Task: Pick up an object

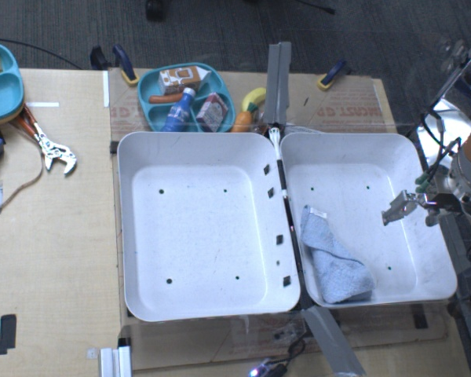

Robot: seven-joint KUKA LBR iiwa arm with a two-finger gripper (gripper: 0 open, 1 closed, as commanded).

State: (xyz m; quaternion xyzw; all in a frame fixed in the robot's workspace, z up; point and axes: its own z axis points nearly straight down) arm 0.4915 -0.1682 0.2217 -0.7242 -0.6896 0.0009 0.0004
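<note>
A crumpled blue-grey cloth point(335, 261) lies in the right bin point(353, 163), against its left wall near the front. My gripper point(412, 210) hangs over the right side of that bin, well to the right of the cloth and apart from it. It is open, with nothing between its fingers. The left bin point(196, 226) shows its bare white floor.
Behind the bins, a teal tray point(151, 85) holds a blue bottle point(177, 112), a small box and other bits, with a banana point(253, 98) beside it. A wrench point(53, 153) and a teal dish point(1, 83) lie on the bench at far left.
</note>
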